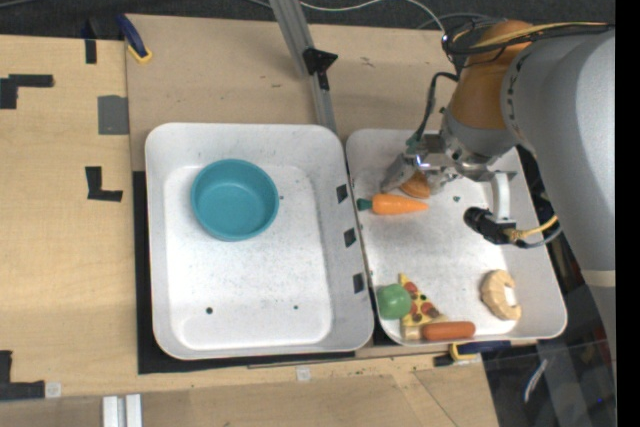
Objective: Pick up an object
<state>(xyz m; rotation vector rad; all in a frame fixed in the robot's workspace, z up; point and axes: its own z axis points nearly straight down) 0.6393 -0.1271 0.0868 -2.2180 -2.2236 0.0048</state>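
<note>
Camera view from above the bench: the grey arm with its orange band reaches in from the right, its gripper [414, 177] low over the upper part of the right bin [530, 245]. Whether its fingers are parted or closed cannot be made out, and nothing is clearly seen between them. A toy carrot [397, 206] lies just below the gripper, beside a small orange piece [416, 185] partly under it. Along the bin's near edge sit a green toy [393, 300], a sausage [448, 330] and a bread-like piece [499, 295]. A teal bowl [235, 200] rests in the left bin [250, 305].
</note>
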